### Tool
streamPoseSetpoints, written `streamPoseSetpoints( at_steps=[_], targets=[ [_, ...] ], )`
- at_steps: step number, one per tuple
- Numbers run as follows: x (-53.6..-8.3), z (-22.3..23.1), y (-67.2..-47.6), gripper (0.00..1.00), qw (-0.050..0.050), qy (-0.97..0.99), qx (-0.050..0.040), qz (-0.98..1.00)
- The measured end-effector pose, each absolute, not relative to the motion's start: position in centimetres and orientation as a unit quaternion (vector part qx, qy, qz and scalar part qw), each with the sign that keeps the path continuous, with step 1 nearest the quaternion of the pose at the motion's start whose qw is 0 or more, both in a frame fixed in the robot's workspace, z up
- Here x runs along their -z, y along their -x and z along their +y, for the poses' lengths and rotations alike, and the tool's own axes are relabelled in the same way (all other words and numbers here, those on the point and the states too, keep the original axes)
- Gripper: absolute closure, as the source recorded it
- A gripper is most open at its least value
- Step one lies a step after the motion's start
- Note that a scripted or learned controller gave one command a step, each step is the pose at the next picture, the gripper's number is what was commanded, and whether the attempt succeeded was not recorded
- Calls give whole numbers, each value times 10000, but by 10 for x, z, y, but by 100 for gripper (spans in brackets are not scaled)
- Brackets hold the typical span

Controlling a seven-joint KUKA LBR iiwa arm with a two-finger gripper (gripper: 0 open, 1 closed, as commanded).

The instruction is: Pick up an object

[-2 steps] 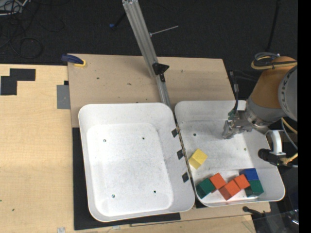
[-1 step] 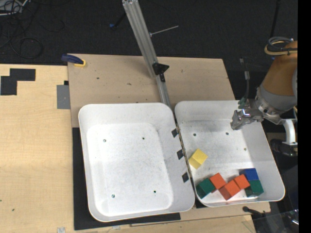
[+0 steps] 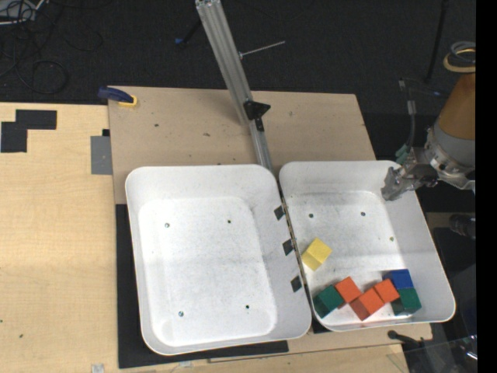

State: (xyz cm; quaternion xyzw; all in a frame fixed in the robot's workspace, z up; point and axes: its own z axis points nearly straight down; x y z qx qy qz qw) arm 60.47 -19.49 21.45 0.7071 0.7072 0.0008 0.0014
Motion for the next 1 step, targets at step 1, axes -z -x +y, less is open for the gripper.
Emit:
streamPoseSetpoints(
  at_steps=[1],
  targets=[
    [-271,-196,-615,100,25,-7061,-13,7081]
  ],
)
